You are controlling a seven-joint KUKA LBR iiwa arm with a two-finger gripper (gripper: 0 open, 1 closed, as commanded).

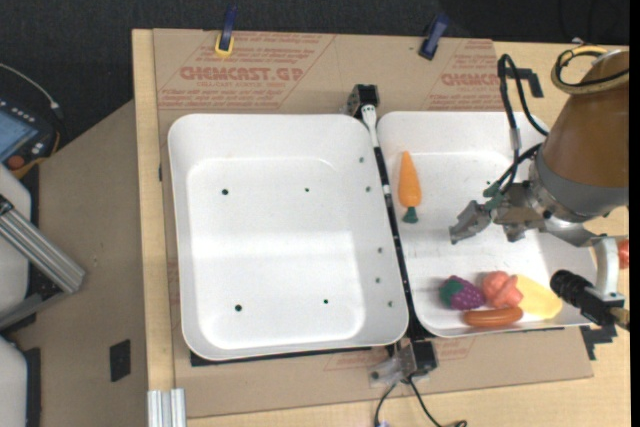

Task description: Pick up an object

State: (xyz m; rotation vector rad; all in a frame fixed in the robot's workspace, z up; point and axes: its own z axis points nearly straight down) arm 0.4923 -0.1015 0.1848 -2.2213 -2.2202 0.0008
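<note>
The claw (470,223) is hovering in the right bin (440,130), fingers spread apart and gripping nothing. Just beyond its tips is lying the toy carrot (409,177) — probably light, stiff, slick plastic — best pinched across its thick orange middle.

Grey arm (585,150) from the right, pincer (478,217) low, fingers spread.

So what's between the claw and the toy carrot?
Nothing. The camera view shows bare white bin floor between the claw and the carrot.
</note>
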